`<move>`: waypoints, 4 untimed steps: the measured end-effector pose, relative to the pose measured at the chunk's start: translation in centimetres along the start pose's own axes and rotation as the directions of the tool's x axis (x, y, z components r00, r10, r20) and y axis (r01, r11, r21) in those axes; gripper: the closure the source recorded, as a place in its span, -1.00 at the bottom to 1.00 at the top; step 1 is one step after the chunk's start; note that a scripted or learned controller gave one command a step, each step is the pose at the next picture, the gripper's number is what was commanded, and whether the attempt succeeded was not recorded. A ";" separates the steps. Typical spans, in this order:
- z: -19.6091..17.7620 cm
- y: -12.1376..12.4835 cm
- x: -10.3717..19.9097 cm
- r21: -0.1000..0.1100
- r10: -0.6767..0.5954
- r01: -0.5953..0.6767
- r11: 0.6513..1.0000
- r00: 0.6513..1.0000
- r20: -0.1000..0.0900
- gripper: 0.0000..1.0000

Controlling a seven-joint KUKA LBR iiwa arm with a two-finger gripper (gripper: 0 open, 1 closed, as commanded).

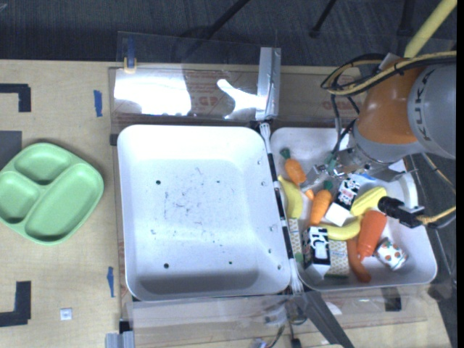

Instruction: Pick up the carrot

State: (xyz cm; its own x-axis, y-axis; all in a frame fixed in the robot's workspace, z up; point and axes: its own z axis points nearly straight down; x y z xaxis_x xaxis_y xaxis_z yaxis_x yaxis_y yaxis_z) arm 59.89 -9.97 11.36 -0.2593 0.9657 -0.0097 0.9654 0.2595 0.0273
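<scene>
Nearest edge of the right bin (424, 270): a black-and-white carton (317, 245) at the front left, a large orange-red vegetable (368, 239) leaning beside it, and a small white cup with red dots (391, 256) to its right. Mid-bin: a banana (346, 230) lies across, touching a white block (336, 214); the carrot (320, 204) stands tilted just left of that block, with a second banana (293, 196) along the bin's left wall. A second carrot (293, 170), green top up, lies further back near the left wall. Gripper (335, 167) sits over the bin's rear, above the clutter and apart from the carrot; finger state cannot be told, nothing seen held. Left bin (138, 151) sits beside it. Green divided plate (48, 192) on the bench, far left.
</scene>
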 end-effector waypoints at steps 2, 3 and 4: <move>2.5 -4.5 1.3 0.017 -0.277 0.277 0.961 0.961 -0.013 -1.00; 1.4 -4.4 1.2 0.013 -0.275 0.275 0.961 0.961 -0.011 1.00; -7.1 7.2 7.8 0.019 -0.340 0.340 0.940 0.940 -0.016 1.00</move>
State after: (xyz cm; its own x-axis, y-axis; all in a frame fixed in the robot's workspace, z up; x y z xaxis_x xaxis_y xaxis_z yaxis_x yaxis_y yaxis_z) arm 64.61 -0.51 18.59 -0.5724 0.8200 -0.0021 0.8200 0.5724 0.0036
